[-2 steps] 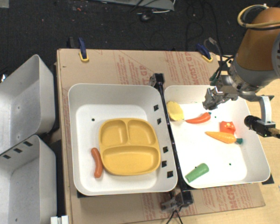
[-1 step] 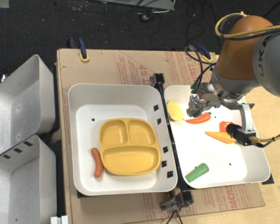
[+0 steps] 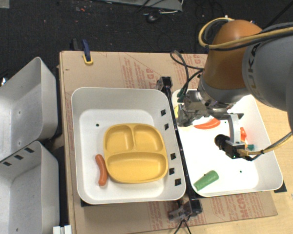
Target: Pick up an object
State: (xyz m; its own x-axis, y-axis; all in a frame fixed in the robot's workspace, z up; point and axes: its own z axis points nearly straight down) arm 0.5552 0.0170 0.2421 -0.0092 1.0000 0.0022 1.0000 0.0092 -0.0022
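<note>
My gripper (image 3: 189,112) hangs below the orange wrist band over the far left part of the right bin (image 3: 263,179), close to the wall between the two bins. A red-orange pepper-like piece (image 3: 207,124) lies just right of and below the gripper, partly under the arm. A green pickle-shaped piece (image 3: 206,179) rests near the front of the same bin. A small orange, white and teal object (image 3: 243,136) lies toward the bin's right side. Nothing shows held in the gripper.
The left bin (image 3: 88,106) holds a yellow divided plate (image 3: 135,153) and a brown sausage (image 3: 101,169) beside the plate's left edge. A black cable end (image 3: 225,145) hangs from the arm over the right bin. Grey trays (image 3: 19,111) stand at far left.
</note>
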